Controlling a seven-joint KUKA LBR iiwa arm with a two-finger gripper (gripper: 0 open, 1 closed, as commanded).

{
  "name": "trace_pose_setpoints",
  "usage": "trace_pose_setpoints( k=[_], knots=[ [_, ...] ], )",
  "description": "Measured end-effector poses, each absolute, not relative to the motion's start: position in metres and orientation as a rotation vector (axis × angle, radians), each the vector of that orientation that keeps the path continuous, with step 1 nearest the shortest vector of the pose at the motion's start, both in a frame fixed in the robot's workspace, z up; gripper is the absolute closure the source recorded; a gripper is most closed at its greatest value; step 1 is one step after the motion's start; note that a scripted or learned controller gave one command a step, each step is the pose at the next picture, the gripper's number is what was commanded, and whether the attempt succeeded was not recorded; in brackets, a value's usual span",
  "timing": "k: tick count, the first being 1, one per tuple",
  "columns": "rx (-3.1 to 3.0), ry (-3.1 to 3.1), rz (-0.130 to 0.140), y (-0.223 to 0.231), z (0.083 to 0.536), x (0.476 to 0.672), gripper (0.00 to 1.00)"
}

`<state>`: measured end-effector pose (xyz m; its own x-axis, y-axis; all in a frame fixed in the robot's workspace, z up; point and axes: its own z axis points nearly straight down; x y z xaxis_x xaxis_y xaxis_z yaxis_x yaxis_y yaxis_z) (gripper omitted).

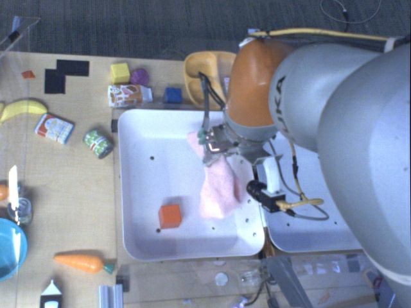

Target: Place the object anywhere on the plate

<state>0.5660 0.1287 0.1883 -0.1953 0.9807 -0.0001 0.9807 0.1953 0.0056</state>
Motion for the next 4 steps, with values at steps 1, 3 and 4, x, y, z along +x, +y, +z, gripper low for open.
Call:
trace_pose_setpoints(
  k=[1,3,4],
  knots=[
    [2.075,2.36,0.001,0.199,0.141,0.541,1.0],
    [1.971,2.44,0.013,0.219,0.095,0.57,1.0],
    [1.718,2.616,0.019,0.147,0.092,0.591,1.0]
  ],
)
